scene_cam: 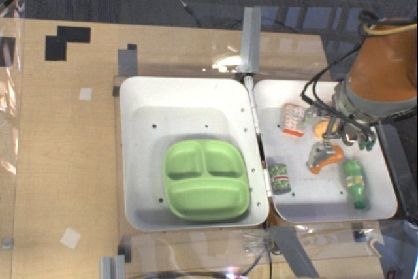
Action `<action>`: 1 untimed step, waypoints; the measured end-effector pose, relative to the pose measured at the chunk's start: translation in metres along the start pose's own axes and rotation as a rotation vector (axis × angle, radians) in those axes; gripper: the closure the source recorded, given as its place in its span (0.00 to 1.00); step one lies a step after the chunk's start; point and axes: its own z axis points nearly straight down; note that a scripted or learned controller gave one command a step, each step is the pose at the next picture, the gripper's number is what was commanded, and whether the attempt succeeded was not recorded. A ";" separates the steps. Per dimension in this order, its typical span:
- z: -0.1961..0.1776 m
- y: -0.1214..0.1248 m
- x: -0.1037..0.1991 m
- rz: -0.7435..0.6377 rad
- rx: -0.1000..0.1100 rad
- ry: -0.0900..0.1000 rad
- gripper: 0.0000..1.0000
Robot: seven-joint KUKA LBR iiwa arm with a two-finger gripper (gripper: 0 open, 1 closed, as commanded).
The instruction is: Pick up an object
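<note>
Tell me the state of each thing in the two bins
Green divided tray: flat, right way up, in the left bin.
Green bottle: lying on its side, right bin.
Small can: lying down by the divider.
Red-and-white packet: lying flat.
Orange item: under the gripper.

The grey arm with its orange band reaches in from the right, its hand (322, 155) pointed downward.

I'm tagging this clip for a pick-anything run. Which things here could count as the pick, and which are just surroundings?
Candidates for the pick, all in the right bin:
- orange piece, just under the gripper
- green bottle
- small can
- red and white packet

Surroundings:
- green divided tray in the left bin
- black tape marks on the bench
</note>
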 end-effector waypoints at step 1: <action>0.091 -0.001 -0.045 0.143 0.001 -0.019 0.00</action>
